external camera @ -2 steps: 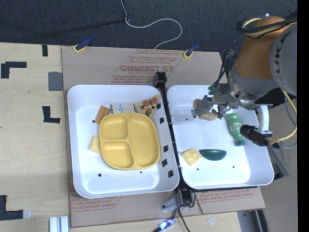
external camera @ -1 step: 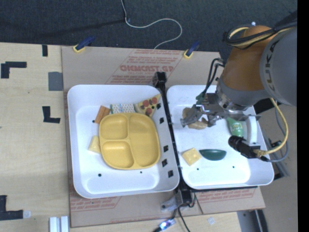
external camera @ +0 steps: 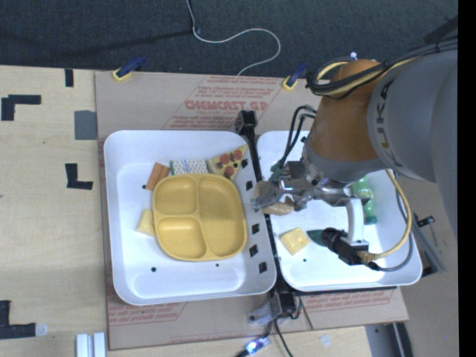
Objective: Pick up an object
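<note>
My gripper hangs over the left edge of the right bin, close to the wall shared with the left bin. A small tan object lies right under it, touching or nearly touching it; the arm hides whether it is gripped. A yellow cheese-like block lies on the bin floor just below the gripper. A green object shows to the right, partly hidden behind the wrist. A small dark green piece lies beside the cheese block.
The left bin holds a yellow divided plate, an orange piece, a pizza-slice toy, a patterned strip and a yellow wedge tucked under the plate. The arm covers the right bin's upper half.
</note>
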You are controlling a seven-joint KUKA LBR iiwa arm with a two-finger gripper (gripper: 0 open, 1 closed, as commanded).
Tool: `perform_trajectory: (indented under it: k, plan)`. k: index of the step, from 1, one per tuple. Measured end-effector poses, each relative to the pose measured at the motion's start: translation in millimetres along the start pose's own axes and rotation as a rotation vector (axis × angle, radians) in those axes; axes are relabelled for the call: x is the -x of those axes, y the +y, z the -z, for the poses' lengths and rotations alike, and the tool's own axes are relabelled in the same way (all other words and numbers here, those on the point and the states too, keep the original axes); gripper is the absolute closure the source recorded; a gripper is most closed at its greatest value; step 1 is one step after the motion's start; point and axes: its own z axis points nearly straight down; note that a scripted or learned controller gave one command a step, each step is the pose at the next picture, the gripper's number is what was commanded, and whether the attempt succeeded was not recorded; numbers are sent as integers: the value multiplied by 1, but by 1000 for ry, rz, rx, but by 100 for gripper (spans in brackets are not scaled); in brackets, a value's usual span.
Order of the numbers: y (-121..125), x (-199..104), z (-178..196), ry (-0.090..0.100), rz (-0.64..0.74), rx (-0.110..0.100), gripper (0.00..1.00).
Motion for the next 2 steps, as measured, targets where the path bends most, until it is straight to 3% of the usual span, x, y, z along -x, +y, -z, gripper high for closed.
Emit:
perform_trajectory:
  k: [1, 2]
  plan:
    - [-6, -30, 16, 0, 0, 4, 100]
    - [-11, -30, 13, -1, -4, 2, 100]
